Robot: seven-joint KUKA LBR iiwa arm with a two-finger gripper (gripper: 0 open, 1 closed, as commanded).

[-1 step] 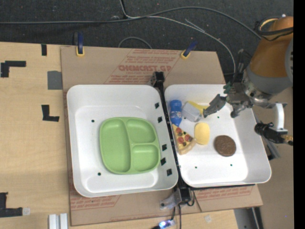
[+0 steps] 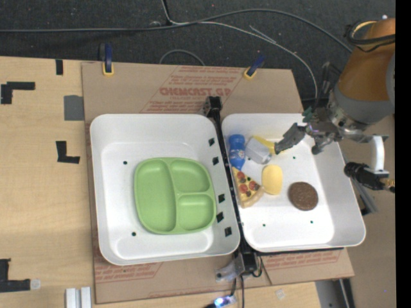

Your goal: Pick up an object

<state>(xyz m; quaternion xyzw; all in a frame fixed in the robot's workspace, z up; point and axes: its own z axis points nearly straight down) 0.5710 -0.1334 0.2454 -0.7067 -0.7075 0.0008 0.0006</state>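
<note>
Hovering over right bin [image 2: 347,233]: gripper [image 2: 300,137] spread wide, nothing between fingers. One dark fingertip [image 2: 284,144] sits near grey block [image 2: 259,151].

Candidates bunched at bin's left side: blue bottle [image 2: 236,149], grey block, yellow lemon [image 2: 273,179], pizza slice [image 2: 247,187]. Brown cookie [image 2: 304,196] sits apart, easiest target.

Risks:
- cluster tight, fingers may straddle two items or shove one against divider wall
- lemon round, likely to squirt out
- pizza slice and cookie flat, fingers could close above them

Green plate [image 2: 173,194] in left bin, well apart.
</note>
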